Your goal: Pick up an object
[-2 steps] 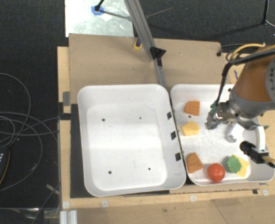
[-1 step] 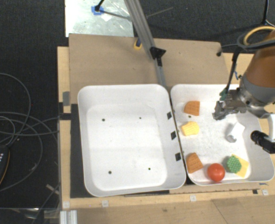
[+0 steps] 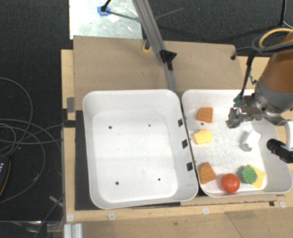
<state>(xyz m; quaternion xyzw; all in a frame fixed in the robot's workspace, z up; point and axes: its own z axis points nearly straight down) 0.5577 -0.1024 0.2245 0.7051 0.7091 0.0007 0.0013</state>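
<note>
Gripper (image 3: 234,120) low over right bin (image 3: 285,182), upper part; finger state cannot tell. Nothing seen held. Orange block (image 3: 204,114) just left of gripper, yellow block (image 3: 202,136) left and below. White piece (image 3: 249,139) near, lower right. Tomato (image 3: 230,183), second orange block (image 3: 207,172) well apart at front rim.

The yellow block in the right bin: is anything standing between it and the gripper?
Nothing visible does. The gripper hangs over the right bin, to the right of the yellow block, with bare bin floor between them. The orange piece lies above that line.
</note>
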